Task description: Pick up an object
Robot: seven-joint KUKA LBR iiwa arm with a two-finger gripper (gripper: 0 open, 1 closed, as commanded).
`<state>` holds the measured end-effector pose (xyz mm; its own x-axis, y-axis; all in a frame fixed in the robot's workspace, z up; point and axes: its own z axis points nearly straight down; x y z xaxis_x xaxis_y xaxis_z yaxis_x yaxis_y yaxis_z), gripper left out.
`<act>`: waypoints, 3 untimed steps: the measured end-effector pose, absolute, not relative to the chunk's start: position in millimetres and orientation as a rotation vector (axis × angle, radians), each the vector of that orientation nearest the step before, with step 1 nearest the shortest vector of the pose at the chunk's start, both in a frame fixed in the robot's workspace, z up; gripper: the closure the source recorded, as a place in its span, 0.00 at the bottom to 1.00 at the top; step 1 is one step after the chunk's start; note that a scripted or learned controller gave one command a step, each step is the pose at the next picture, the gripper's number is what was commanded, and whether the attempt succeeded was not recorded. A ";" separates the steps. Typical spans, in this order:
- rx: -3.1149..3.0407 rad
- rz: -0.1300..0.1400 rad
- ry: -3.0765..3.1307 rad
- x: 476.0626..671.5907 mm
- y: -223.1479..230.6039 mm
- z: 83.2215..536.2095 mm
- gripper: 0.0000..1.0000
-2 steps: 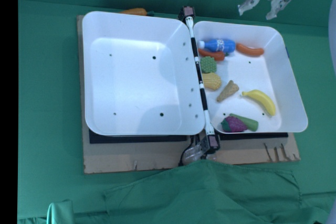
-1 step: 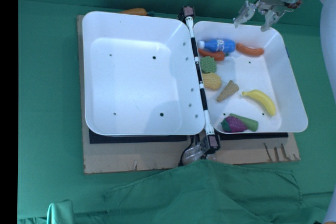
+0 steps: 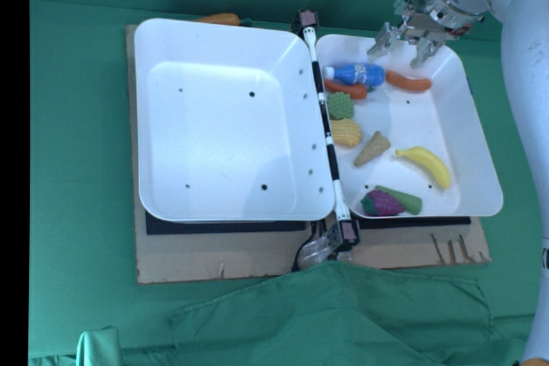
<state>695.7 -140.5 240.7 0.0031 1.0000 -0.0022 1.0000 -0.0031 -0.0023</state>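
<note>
Objects in the right bin (image 3: pixel 480 176) number eight, one of each kind; the end effector (image 3: pixel 403 47) hovers spread open, gripping nothing.

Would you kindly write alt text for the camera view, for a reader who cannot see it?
A grey robot arm's open gripper hovers over the far end of the right white bin, holding nothing. That bin holds toy food: a blue bottle, a sausage, a banana, corn, a cone and grapes. The left bin sits beside it on a green bench.
</note>
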 end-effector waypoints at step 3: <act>-2.247 -0.017 -2.235 695.5 -141.5 217.5 1.00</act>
<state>695.5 -141.5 217.5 0.0053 0.9999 -0.0120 0.9996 -0.0050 0.0272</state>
